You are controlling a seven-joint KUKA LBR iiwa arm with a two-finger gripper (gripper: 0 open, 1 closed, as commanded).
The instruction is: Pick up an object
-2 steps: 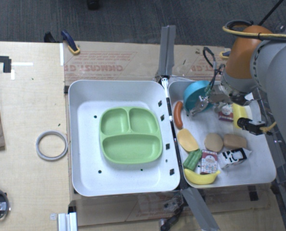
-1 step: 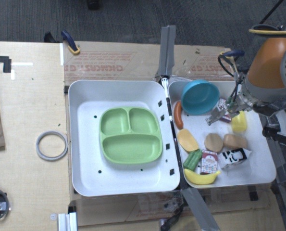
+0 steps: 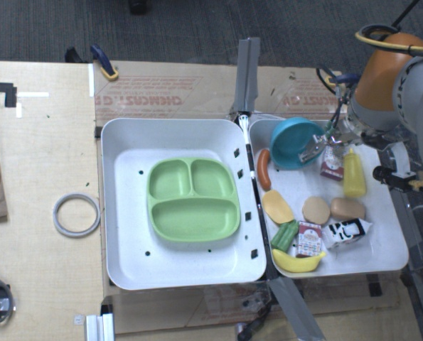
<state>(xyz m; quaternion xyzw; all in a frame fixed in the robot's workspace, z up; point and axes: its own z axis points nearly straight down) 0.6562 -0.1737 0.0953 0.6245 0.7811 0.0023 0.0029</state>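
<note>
Here, starting at the left, you see a grey ring (image 3: pixel 77 214) lying on the table (image 3: pixel 40 162), then the left bin (image 3: pixel 179 201) holding a green divided plate (image 3: pixel 193 199). In the right bin (image 3: pixel 339 247) you find a hot dog (image 3: pixel 264 169), a yellow wedge (image 3: pixel 277 207), a green cucumber (image 3: pixel 284 235), a banana (image 3: pixel 297 261), a small red carton (image 3: pixel 310 239), two tan rounds (image 3: pixel 316 209), a black-and-white packet (image 3: pixel 347 229) and a yellow bottle (image 3: pixel 354 174). The jaws (image 3: pixel 313 150) sit at the rim of the blue bowl (image 3: pixel 293 141) at the bin's far end, seemingly touching it; you cannot tell from here whether they are apart or together, or whether they grip the rim.
</note>
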